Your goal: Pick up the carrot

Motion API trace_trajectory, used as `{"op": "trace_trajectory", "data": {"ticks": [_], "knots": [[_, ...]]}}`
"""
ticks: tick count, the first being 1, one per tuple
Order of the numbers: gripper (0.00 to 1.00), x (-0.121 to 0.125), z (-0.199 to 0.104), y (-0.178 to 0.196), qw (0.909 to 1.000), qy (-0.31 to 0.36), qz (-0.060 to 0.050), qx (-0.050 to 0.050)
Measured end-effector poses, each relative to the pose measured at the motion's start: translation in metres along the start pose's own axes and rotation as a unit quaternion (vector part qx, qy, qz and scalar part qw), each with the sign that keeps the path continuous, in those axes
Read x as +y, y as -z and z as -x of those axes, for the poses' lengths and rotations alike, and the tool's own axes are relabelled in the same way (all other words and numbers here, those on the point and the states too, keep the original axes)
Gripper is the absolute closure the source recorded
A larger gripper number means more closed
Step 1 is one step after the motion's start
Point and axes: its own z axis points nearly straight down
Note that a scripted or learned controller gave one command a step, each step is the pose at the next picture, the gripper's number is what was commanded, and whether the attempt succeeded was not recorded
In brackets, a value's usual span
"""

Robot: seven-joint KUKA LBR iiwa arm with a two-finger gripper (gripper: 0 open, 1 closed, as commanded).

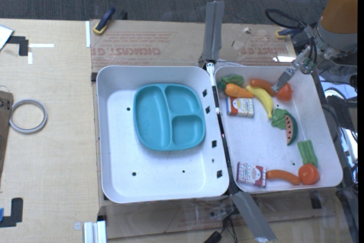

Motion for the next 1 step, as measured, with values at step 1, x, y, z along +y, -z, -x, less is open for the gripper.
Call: {"op": "trace_trajectory", "data": {"ticks": [1], "knots": [[0.00,0.0237,-0.0674,-0.0182,0.9892,0.146,0.000,0.002]]}}
